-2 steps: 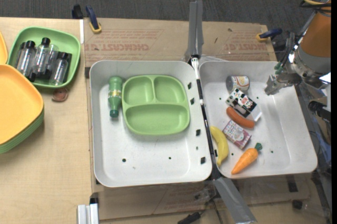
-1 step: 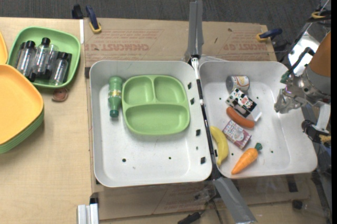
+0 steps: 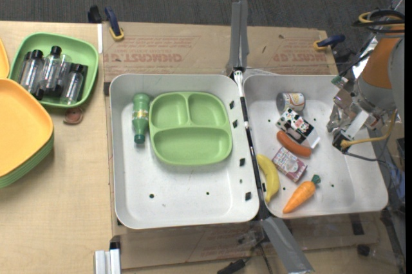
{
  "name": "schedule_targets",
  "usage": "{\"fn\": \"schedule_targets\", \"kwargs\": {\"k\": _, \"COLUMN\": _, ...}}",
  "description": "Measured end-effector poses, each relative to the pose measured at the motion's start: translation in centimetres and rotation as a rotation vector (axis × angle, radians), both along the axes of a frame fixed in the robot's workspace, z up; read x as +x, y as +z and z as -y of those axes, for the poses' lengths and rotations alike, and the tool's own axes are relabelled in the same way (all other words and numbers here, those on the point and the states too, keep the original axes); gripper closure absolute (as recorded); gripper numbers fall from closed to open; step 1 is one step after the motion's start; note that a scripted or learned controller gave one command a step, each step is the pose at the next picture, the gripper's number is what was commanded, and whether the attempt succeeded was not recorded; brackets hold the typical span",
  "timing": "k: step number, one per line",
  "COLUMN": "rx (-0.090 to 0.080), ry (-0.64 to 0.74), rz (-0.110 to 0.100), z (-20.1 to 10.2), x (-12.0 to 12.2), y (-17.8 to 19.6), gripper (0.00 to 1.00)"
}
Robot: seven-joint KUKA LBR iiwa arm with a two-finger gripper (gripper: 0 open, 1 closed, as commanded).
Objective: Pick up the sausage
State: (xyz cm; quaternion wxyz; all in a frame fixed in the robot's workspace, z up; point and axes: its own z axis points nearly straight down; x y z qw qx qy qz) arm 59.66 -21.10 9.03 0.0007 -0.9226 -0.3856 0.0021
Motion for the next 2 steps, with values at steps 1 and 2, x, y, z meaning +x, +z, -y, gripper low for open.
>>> {"fn": "schedule_targets", "kwargs": {"k": 1, "rx": 0.002, "ry": 0.189, "rz": 0.001, "z": 0.2, "x": -2.6, "y": 0.5, "gripper": 1.00}}
{"fn": "schedule_targets", "kwargs": {"k": 2, "rx": 0.000, "ry": 0.143, "rz": 0.002, "z": -0.2, "x": 1.4, "y": 3.8, "gripper": 1.00}}
